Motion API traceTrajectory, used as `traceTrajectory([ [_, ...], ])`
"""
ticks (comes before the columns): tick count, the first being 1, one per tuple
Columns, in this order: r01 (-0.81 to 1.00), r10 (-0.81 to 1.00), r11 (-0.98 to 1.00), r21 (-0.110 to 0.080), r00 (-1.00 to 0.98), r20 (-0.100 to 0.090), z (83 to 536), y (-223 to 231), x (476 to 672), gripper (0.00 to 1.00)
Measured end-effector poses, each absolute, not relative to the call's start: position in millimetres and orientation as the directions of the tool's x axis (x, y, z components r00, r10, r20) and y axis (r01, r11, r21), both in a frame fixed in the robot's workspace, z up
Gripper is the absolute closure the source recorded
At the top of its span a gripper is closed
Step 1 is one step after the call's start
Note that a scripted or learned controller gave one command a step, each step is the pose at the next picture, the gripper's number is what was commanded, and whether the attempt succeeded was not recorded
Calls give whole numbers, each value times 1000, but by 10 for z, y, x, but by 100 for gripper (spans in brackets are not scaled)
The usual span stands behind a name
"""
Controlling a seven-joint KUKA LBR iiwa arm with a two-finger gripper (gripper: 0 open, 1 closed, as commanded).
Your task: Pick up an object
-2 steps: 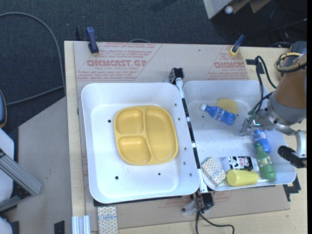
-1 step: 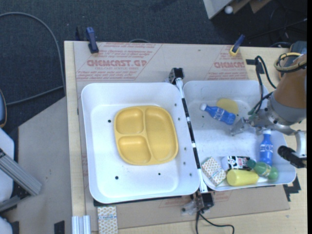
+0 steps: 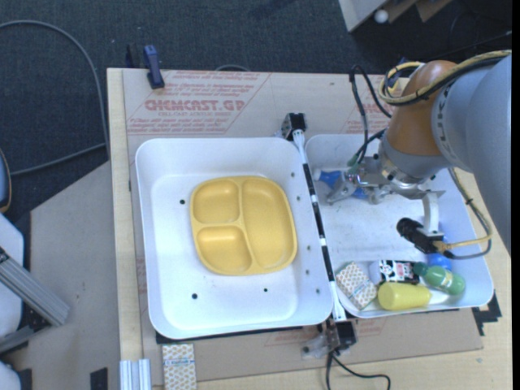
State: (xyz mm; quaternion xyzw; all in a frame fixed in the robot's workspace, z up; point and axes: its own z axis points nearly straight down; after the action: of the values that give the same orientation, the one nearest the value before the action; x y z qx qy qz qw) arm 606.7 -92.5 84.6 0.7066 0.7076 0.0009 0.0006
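Arm [image 3: 455, 112] reached in from the right, over the far part of the right bin [image 3: 370, 238]. Left bin [image 3: 158, 242] held a yellow divided plate [image 3: 242, 223], centred. Gripper [image 3: 363, 187] sat low beside a blue object [image 3: 331, 178] at the right bin's far-left; grip state: cannot tell. Yellow bottle [image 3: 403, 296], green item [image 3: 443, 280], patterned packet [image 3: 355, 284] clustered at the near edge.

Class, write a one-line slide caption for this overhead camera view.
KUKA arm's gripper reaches into right bin near a blue object; yellow divided plate sits in left bin.
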Motion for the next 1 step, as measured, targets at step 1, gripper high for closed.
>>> traceTrajectory([
  [1, 1000, 1000, -1, -2, 1, 1, 844, -1052, 5736, 0],
])
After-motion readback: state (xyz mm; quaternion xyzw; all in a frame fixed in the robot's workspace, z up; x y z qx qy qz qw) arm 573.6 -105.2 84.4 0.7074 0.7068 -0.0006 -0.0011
